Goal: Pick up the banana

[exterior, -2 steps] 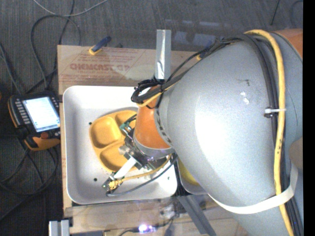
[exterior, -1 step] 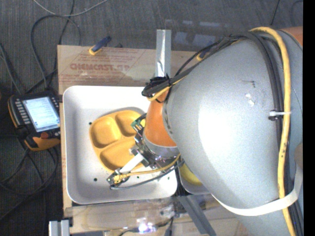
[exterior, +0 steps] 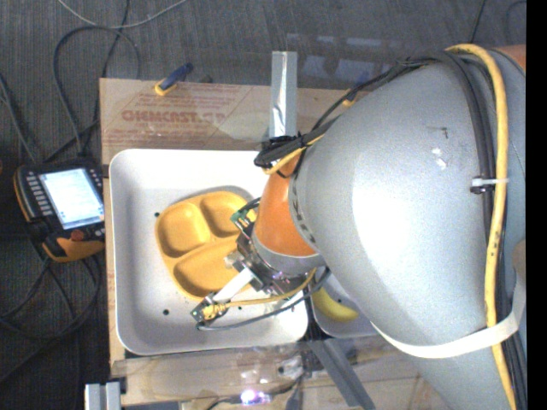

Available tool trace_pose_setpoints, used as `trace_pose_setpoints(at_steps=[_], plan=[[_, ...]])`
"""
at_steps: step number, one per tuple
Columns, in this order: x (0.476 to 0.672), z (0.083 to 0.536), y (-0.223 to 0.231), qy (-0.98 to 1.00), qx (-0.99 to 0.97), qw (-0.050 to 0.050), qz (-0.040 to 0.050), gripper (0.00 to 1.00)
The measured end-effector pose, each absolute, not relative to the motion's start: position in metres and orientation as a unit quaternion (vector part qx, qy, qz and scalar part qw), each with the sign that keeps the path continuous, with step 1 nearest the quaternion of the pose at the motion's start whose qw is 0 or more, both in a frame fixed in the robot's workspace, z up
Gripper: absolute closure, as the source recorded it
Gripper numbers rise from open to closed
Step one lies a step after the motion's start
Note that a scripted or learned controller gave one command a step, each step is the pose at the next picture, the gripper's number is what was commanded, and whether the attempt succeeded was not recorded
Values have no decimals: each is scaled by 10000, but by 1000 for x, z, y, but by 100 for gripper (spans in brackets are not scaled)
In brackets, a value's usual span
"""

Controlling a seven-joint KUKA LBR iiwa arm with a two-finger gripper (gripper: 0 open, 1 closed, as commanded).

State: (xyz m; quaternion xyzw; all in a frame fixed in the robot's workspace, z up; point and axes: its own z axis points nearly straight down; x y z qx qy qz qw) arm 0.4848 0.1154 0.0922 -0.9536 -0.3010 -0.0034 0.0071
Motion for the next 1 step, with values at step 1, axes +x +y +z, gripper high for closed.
trace_pose_setpoints(at_steps=[1], plan=[[487, 336, 130, -2114, -9774, -11, 11, 0]])
